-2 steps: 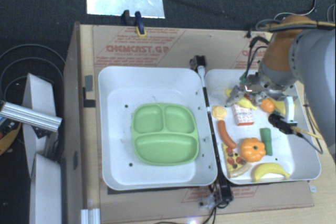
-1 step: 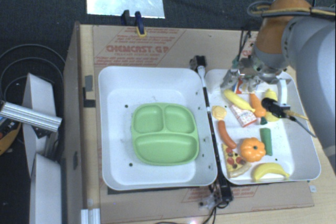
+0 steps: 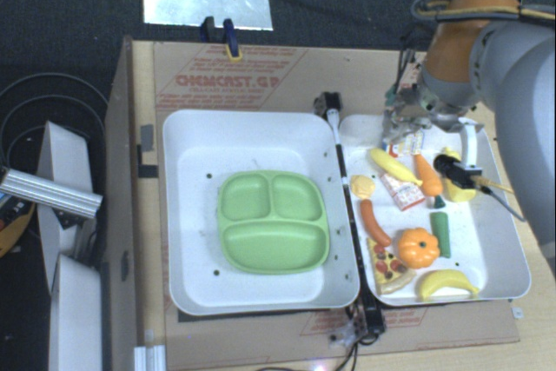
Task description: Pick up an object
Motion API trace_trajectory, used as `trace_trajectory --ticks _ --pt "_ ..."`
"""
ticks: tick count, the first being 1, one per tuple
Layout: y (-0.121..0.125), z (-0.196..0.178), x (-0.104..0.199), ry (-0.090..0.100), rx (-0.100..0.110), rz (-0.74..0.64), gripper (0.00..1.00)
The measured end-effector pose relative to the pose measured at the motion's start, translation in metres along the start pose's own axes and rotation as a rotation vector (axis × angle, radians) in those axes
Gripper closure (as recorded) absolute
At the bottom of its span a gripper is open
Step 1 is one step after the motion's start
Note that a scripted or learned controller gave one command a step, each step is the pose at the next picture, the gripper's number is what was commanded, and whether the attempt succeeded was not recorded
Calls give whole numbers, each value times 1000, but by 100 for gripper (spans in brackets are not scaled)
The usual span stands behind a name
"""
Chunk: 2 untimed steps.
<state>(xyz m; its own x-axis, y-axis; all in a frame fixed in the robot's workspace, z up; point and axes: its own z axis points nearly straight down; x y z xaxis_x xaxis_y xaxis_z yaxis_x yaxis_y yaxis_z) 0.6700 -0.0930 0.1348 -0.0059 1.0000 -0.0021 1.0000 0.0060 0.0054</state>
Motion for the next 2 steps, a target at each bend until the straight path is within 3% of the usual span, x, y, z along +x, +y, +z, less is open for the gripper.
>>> trace_trajectory --ticks 1,2 --pt "0 0 0 0 1 -1 0" --pt "-18 53 10 2 7 3 0"
